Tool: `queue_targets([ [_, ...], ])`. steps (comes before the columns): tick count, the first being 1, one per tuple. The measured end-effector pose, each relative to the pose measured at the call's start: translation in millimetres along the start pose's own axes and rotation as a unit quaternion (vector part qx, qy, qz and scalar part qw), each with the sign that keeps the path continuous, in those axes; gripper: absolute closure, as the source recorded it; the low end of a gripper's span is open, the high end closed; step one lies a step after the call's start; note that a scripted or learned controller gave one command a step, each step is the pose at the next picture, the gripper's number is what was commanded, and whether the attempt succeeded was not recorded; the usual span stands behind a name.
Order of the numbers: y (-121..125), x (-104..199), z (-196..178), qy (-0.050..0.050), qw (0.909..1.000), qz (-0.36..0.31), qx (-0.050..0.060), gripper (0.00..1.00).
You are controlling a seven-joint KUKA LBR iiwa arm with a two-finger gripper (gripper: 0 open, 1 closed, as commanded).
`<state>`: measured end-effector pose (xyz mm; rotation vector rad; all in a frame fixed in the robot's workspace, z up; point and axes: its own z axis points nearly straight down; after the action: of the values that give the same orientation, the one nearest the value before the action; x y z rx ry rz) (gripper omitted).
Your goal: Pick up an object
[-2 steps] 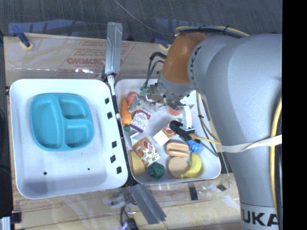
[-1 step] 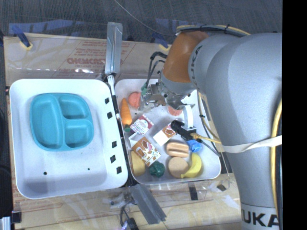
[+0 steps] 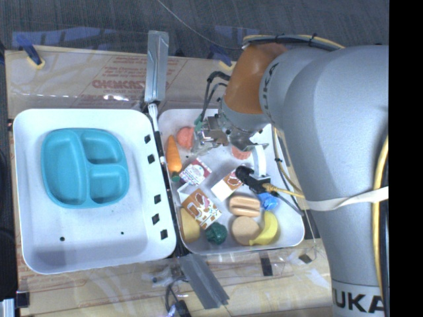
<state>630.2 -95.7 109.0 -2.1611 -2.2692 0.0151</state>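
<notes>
Below us 2 white bins (image 3: pixel 26 177); arm (image 3: pixel 317 111) bends from right, gripper (image 3: pixel 210 136) over toys, grip state we cannot tell.

— What lies in the right bin (image 3: pixel 291 233)?
— A carrot (image 3: pixel 173 156) along its left wall, a hot dog (image 3: pixel 245 205), a banana (image 3: pixel 268 230) at the near right corner, and small snack packets (image 3: pixel 201 207) between them.
</notes>
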Motion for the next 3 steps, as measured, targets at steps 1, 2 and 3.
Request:
queue_targets([
  [1, -24.1, 23.6, -99.4, 0.001, 0.9999, -0.014, -0.006, 0.0],
  [2, -84.7, -30.9, -5.7, 0.002, 0.9898, 0.143, -0.003, 0.0],
  [3, -119.2, -82.4, -115.4, 0.0, 0.9958, 0.091, -0.006, 0.0],
])
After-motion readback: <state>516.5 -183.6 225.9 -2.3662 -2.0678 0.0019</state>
